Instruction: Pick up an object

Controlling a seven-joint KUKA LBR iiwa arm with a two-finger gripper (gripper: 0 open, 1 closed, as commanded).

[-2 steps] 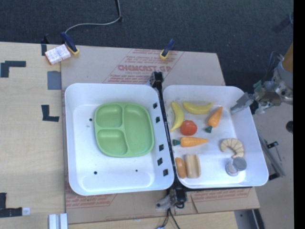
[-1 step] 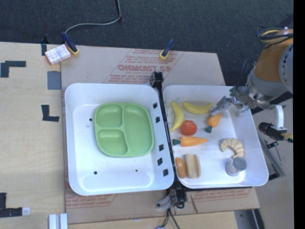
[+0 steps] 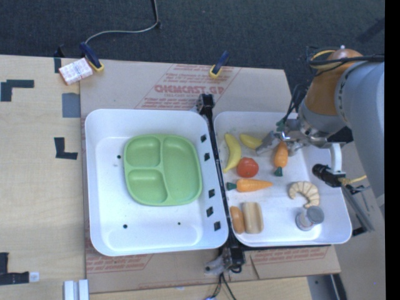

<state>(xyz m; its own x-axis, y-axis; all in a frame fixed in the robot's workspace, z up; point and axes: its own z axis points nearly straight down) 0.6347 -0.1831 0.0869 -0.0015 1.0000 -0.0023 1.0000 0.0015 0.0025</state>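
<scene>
Right now, gripper (image 3: 279, 144) low in right bin (image 3: 325, 233), near back wall; fingers pinching upper end of small carrot (image 3: 280, 155). Banana (image 3: 232, 150), tomato (image 3: 247, 167) crowd left side. Croissant (image 3: 305, 192) well apart; open floor btwn.

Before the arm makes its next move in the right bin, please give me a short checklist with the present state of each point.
1. Gripper is over the right bin: ok.
2. Small carrot lies just under the gripper: ok.
3. Small carrot is held between the fingers: cannot tell.
4. Neighbours yellow piece and tomato lie apart from the small carrot: ok.
5. Green tray sits in the left bin, out of the way: ok.
</scene>
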